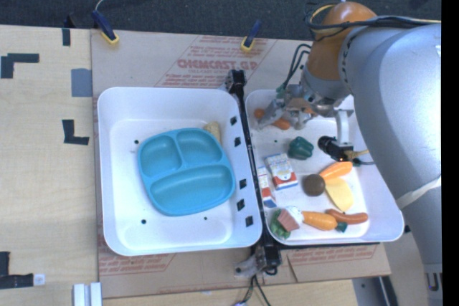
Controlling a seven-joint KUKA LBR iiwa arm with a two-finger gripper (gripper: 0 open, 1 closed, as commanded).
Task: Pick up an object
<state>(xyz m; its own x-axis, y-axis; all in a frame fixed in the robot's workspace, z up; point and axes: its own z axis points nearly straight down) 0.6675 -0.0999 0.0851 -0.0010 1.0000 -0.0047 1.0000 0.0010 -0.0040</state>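
Apparently the two-finger gripper (276,111) hung low at the far edge of the right white bin (384,226), above a small orange toy piece (282,124); whether it was clenched I cannot tell, so a straight, centred descent seemed wise

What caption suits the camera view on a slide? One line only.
KUKA arm's gripper reaches into the right bin of toy food, beside a left bin holding a blue divided plate.
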